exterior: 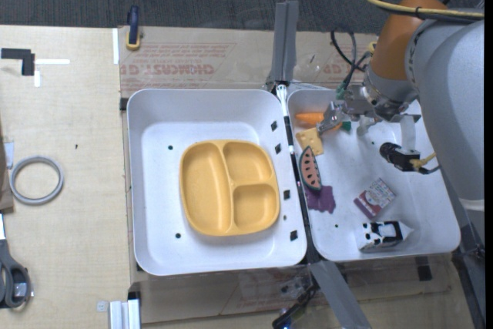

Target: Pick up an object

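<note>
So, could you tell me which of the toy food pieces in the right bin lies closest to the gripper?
The orange carrot-like piece, just left of the gripper. The yellow wedge, watermelon slice and purple piece lie progressively farther toward the front.

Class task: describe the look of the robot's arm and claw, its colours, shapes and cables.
The arm is bulky, rounded and light grey, with an orange band above the wrist. Black cables and a yellowish hose loop around it. The claw is small, dark metal.
</note>
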You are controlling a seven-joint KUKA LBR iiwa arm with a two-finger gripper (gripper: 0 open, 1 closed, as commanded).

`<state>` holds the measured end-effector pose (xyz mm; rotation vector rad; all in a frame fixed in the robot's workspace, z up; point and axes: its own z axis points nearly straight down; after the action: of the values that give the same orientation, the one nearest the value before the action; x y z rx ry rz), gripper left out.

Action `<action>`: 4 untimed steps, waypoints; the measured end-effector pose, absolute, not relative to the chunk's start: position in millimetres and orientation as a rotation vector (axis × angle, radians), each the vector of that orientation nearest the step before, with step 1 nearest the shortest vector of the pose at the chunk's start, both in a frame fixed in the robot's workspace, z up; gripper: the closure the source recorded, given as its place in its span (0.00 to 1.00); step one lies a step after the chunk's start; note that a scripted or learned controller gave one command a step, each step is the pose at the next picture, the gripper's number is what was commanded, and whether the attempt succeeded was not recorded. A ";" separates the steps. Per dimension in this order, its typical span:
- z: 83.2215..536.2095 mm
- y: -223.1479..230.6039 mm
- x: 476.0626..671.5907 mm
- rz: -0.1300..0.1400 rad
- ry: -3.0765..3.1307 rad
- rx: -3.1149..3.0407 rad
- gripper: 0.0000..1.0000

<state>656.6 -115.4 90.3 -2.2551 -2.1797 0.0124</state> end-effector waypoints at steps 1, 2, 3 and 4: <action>98.6 -115.6 655.3 0.023 -2.182 -2.249 1.00; 98.2 -116.3 654.9 0.024 -2.181 -2.250 0.00; 87.4 -102.4 654.2 0.025 -1.693 -2.631 0.00; 97.4 -102.0 655.9 0.020 -1.703 -2.634 1.00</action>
<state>655.9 -102.0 97.4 -2.6341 -1.7031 0.0201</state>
